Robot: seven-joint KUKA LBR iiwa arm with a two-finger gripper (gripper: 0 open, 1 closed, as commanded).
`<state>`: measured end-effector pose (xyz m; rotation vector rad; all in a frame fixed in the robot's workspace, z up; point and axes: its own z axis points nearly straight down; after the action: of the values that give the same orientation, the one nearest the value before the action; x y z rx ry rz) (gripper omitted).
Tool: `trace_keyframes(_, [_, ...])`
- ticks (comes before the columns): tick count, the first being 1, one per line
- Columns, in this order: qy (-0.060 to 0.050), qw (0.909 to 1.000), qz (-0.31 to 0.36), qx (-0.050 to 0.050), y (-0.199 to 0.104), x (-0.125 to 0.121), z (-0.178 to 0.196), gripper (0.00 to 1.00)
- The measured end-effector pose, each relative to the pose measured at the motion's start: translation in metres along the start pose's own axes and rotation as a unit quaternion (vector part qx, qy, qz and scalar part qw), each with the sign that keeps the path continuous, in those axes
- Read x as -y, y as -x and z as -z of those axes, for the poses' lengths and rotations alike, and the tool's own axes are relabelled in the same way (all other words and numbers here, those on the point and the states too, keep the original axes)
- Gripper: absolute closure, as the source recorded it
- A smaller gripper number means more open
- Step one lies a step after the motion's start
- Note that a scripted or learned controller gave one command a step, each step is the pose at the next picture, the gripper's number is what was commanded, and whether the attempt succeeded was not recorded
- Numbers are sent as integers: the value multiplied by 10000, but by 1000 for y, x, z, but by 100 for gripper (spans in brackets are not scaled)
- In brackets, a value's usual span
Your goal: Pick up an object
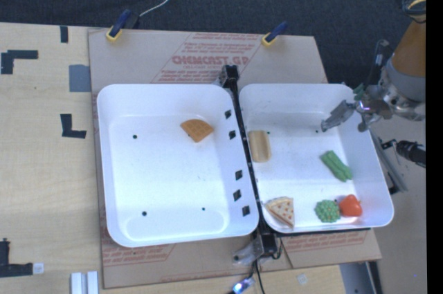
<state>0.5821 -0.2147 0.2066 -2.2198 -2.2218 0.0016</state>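
The gripper hangs over the far right edge of the right bin, its two thin fingers spread open with nothing between them. Five toy foods lie in that bin: a bumpy green pod just near of the fingers, a broccoli floret, a red tomato, a pizza wedge and a tan bread roll. The left bin holds one orange cracker. Both smooth white bins sit on the surface.
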Motion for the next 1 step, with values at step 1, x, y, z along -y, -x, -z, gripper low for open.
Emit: trace_keyframes(1, [-4, 10000, 12, 2, -20, -38, -63, 0])
